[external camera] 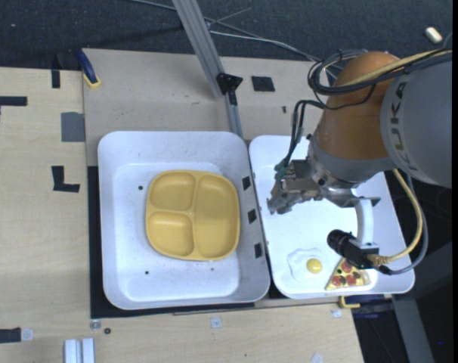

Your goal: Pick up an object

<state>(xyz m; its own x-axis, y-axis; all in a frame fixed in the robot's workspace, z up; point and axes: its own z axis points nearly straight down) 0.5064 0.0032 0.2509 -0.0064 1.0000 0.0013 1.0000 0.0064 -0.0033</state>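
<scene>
The pincer point(282, 200) hangs low over the upper part of the right bin point(263, 157), its dark fingers pointing toward the bin's left wall; whether they stand apart or closed cannot be told from above, and nothing can be seen between them. The nearest candidates lie at the right bin's near end: a toy fried egg point(307, 264) flat on the floor, and just beside it, toward the corner, a toy pizza slice point(348, 277), partly under a dark fitting on the arm. Both look light, stiff and thin, probably smooth plastic, so they would likely slip from a shallow pinch; the egg's raised yolk or its outer rim seems the best hold. The egg is roughly round with no clear long axis; the slice's heading cannot be read. In the left bin point(116, 203) sits a yellow divided plate point(193, 215), upright, its compartments facing up, its longer side running across the bin; rigid and light, best taken at the rim
</scene>
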